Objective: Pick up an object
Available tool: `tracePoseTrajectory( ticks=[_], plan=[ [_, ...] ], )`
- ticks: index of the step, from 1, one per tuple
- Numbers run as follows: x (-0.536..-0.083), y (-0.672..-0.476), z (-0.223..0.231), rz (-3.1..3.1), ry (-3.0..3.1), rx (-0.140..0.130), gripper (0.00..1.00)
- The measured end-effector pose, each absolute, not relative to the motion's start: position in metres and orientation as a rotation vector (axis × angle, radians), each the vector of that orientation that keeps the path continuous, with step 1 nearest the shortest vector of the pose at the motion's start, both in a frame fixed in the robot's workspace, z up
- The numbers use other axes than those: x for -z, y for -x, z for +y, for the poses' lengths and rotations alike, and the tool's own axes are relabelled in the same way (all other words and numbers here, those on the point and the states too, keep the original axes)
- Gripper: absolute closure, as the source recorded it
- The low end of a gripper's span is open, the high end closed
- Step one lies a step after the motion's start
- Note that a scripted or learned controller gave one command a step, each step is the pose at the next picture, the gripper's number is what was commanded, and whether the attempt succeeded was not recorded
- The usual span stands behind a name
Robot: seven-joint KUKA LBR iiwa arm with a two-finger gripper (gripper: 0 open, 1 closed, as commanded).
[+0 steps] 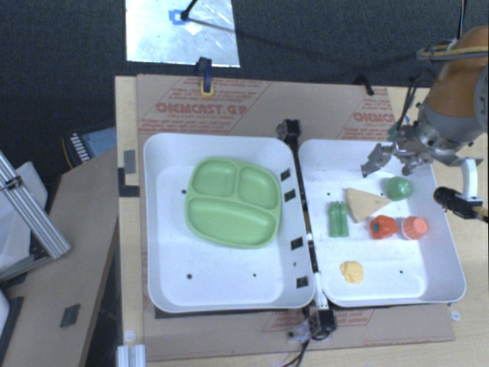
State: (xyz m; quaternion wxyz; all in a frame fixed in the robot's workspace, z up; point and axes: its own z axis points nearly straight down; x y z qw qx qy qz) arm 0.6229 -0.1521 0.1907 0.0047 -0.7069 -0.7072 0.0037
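Yellow lump (351, 271) sits below the tool (388, 161), whose spread fingers hold nothing; six toy foods in all. "CHEMCAST G9" marks the table (229, 102) sheet.

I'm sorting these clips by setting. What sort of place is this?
Probably a robotics lab test bench, not a kitchen: two white bins sit on a cardboard-covered bench, toy food such as a plastic tomato lies in the right one, and a robot arm reaches over them.
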Motion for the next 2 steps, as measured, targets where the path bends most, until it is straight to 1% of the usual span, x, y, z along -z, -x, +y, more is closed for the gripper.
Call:
tracePoseTrajectory(
  ticks=[1, 2],
  plan=[
    [-0.199, -0.625, -0.152, -2.225, 2.219, 0.001, 0.00],
    [-0.154, -0.632, -0.145, -2.229, 2.216, 0.001, 0.00]
  ],
)
